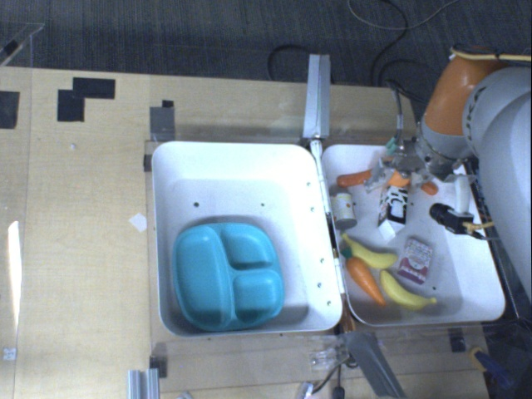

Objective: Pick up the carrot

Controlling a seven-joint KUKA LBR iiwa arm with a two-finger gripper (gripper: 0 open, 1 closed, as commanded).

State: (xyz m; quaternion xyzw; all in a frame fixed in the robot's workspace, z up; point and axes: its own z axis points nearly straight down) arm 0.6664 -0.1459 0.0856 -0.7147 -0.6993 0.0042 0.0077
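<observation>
while the arm [490, 115] leans in from the right over the far end of the right bin [490, 302], i count two white bins on the bench. one blue divided tray [226, 274] lies in the left bin [208, 169]. in the right bin i see two bananas [371, 255], one nearer the divider and one [405, 293] toward the near wall. two orange carrots show: one carrot [365, 278] lies between the bananas, touching the first, and another [356, 178] sits at the far end near the gripper [403, 166]. i also count one small can [342, 209], one black-and-white carton [395, 205] and one dark red packet [415, 259]. whether the jaws are apart or together, i cannot tell.
</observation>
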